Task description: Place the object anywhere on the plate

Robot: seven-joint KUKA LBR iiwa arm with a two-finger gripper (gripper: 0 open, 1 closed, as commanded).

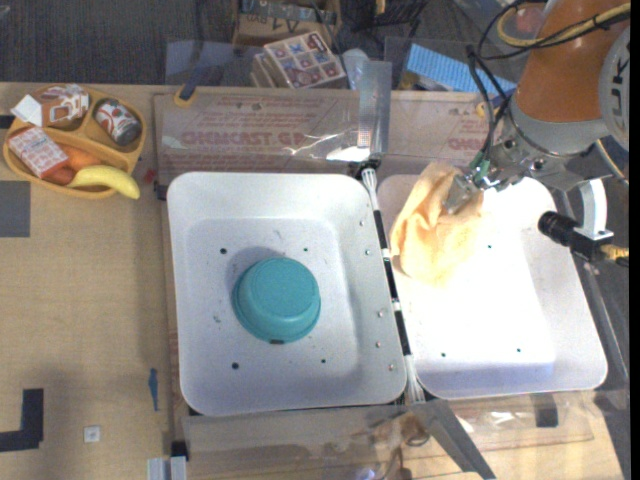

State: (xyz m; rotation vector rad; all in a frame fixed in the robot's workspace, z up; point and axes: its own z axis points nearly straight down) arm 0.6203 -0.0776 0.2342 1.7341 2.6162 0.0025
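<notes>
Two white bins sit side by side: the left bin point(200, 228) holds a teal plate point(278, 299), while the gripper point(466, 194) pinches a yellow cloth point(432, 236) over the right bin's point(520, 318) far-left edge.

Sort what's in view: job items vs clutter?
Job:
- yellow cloth, right bin, gripped at its top edge by the tool
- teal plate, upside down in the left bin

Clutter:
- yellow tray of toy food with banana, on the bench at left
- boxes and puzzle behind the bins
</notes>
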